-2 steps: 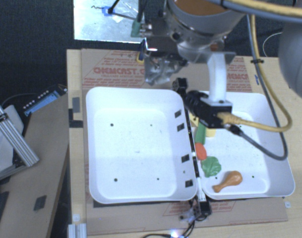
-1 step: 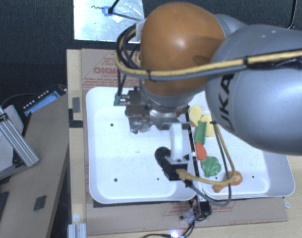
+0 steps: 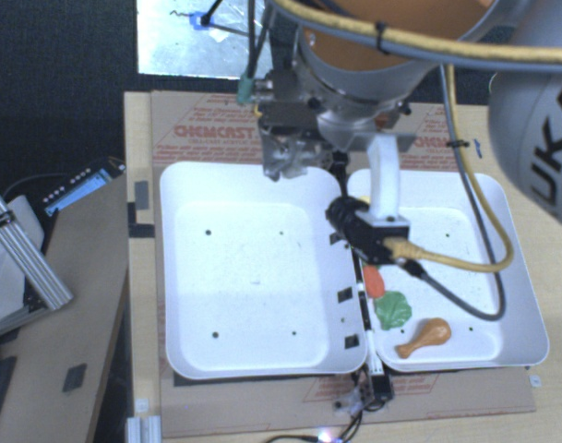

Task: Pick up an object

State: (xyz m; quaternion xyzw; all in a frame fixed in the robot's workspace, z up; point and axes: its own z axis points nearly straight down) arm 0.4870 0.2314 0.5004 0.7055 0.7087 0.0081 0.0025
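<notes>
While the grey arm (image 3: 539, 146) crowds the upper right of the view, its gripper (image 3: 283, 162) hangs over the far rim of the left bin (image 3: 253, 275), close to that bin's far right corner. Whether it is open or closed cannot be told from this angle, since its metal end is small and partly blurred. The objects to pick lie well apart from it, in the right bin (image 3: 502, 247), gathered at that bin's near left corner. Nearest the divide between the bins is an orange-red piece (image 3: 374, 282). A green leafy-looking piece (image 3: 392, 310) lies just beside it on the near side, touching or almost touching it. A tan drumstick-shaped toy (image 3: 424, 336) lies just right of the green one, with its thick end to the right. Small black clips (image 3: 347, 295) sit along the seam where the two bins meet. Both bins rest on a cardboard sheet (image 3: 207, 127) printed with red letters, which lies on the pale bench (image 3: 77, 340). At the left edge, a silver metal frame (image 3: 27, 266) slants across the bench.
</notes>
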